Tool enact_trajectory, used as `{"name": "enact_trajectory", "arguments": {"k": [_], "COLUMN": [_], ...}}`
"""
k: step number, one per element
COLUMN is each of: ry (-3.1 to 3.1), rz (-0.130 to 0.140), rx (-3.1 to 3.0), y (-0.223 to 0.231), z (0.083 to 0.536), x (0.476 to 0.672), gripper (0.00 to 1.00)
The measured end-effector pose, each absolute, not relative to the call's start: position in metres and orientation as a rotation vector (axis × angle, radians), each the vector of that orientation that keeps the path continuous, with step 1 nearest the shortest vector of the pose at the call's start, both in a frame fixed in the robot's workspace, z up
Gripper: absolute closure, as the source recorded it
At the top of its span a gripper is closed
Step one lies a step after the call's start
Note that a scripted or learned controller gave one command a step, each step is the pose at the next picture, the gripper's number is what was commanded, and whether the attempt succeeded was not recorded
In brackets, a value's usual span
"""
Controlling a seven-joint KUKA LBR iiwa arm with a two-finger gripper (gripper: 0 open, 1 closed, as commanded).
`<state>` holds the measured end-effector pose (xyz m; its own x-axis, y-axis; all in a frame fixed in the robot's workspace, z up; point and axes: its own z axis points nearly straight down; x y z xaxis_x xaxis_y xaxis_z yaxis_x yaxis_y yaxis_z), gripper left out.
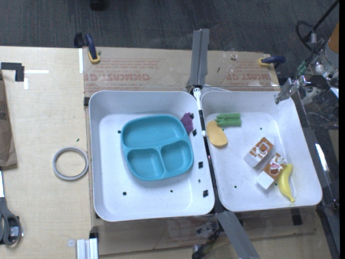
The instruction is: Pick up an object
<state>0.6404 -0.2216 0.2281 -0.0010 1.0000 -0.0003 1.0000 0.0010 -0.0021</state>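
The right bin (302, 144) holds several loose items. A green piece (229, 120) lies near its far left corner, with a yellow-orange rounded piece (217, 135) just in front of it. Toward the right lie an orange-and-white small carton (259, 151) and a second carton (271, 170), which touches a yellow banana (285, 183) at the bin's near right. In the left bin (102, 161), a blue divided plate (157, 147) sits in the middle. A small purple object (187, 122) rests at the plate's far right corner.
A grey upright post (200, 58) stands behind the seam between the bins. On the bench to the left lie a pale tape ring (70, 163) and scissors (8, 226). Cables and metal fittings (315, 72) crowd the far right.
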Motion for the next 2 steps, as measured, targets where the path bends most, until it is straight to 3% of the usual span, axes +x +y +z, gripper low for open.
{"name": "enact_trajectory", "arguments": {"k": [1, 2], "ry": [-2.327, -2.348], "rz": [0.003, -0.002], "rx": [-2.113, -2.083], "y": [-0.221, -0.219], "z": [0.254, 0.110], "x": [0.653, 0.630], "gripper": [0.00, 0.00]}}
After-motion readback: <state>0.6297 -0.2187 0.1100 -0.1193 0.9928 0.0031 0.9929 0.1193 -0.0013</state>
